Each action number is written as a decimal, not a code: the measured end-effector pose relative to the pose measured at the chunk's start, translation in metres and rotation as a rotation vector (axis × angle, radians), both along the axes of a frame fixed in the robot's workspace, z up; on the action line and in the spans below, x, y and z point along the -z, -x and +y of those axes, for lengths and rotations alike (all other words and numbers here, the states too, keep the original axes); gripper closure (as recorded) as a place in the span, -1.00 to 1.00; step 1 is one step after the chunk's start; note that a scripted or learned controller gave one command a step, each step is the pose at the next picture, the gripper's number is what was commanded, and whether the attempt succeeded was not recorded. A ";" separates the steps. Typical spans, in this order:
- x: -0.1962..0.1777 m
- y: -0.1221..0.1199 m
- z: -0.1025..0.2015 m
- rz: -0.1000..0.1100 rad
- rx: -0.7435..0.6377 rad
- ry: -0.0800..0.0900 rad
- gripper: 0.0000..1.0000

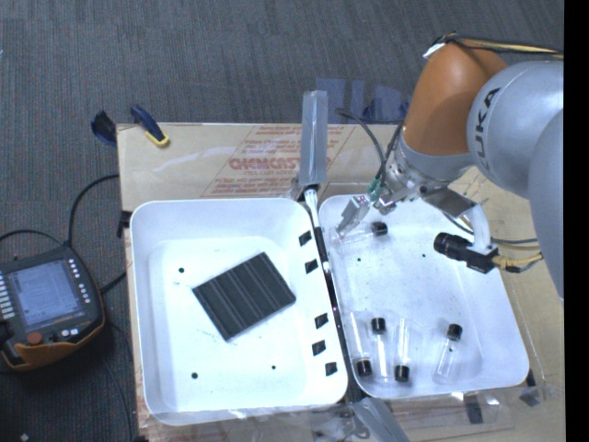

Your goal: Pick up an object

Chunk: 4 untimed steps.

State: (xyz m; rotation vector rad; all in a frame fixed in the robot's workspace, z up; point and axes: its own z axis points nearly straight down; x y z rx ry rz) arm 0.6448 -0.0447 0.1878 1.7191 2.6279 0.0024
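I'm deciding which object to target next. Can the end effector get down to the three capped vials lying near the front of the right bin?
Probably yes. The end effector hovers at the back of the right bin, and the vials lie in the open on the bin floor with nothing over them; bare floor lies between.

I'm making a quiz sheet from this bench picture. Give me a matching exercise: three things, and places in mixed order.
Things:
1. dark ridged slab
2. clear vials with black caps
3. gripper

Places:
A. over the far-left corner of the right bin
B. middle of the left bin
C. near end of the right bin

Pairs: 1-B, 2-C, 3-A
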 end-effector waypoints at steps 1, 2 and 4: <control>-0.046 0.000 0.018 -0.001 -0.058 0.000 -1.00; 0.001 0.001 -0.017 0.003 -0.060 0.000 -1.00; 0.091 0.002 -0.045 0.007 -0.006 0.000 -1.00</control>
